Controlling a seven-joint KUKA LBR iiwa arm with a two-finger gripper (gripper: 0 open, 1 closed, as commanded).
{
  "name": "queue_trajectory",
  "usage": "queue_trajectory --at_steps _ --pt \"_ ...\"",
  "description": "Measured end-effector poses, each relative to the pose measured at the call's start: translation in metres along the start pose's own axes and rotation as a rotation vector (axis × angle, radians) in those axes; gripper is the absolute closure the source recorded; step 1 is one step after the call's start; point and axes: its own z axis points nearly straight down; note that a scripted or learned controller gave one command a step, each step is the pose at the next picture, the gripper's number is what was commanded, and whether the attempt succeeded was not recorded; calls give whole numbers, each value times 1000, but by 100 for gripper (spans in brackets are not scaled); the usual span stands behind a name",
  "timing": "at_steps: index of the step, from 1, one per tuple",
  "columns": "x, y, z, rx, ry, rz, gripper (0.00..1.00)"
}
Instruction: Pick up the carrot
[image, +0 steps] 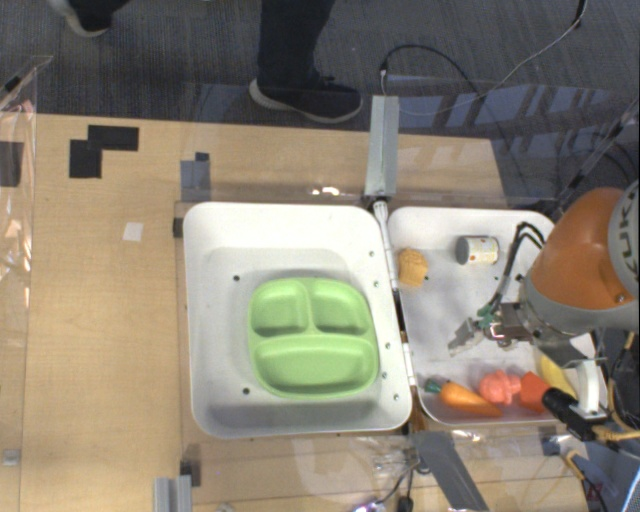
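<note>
Carrot (466, 396) beside pink toy (500, 387)

the carrot (465, 396) is a small orange toy with a green tip at its left end. it lies flat on its side, roughly lengthwise along the near wall of the right bin (440, 300), close to that bin's near-left corner, its thicker end pointing right toward a pink item (500, 386) just beside it.
</note>
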Motion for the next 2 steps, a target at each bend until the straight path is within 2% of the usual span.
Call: queue_trajectory --at_steps 2 --pt "-17 -1 12 0 0 -82 0"
